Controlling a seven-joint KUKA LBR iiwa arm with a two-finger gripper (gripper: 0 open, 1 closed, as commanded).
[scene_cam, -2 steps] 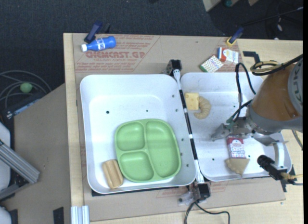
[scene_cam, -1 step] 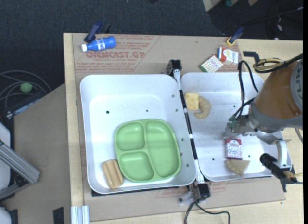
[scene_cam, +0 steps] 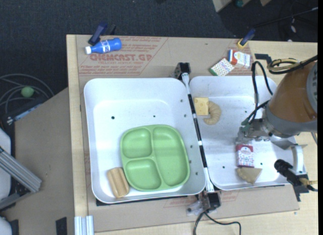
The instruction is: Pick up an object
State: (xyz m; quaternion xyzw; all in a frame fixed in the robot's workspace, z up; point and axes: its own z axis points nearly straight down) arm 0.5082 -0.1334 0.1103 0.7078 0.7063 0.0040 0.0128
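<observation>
1. You see the little red box (scene_cam: 245, 155) lying at the lower right, in the right bin (scene_cam: 222, 128).
2. Your gripper (scene_cam: 248, 137) sits just above it; I cannot tell its grip.
3. Next, it likely must lower and squeeze.

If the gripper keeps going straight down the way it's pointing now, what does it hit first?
Most likely the red carton, which lies just below the gripper in the right bin. Depth is hard to judge from this slanted view, so it could land on the carton's upper edge.
</observation>
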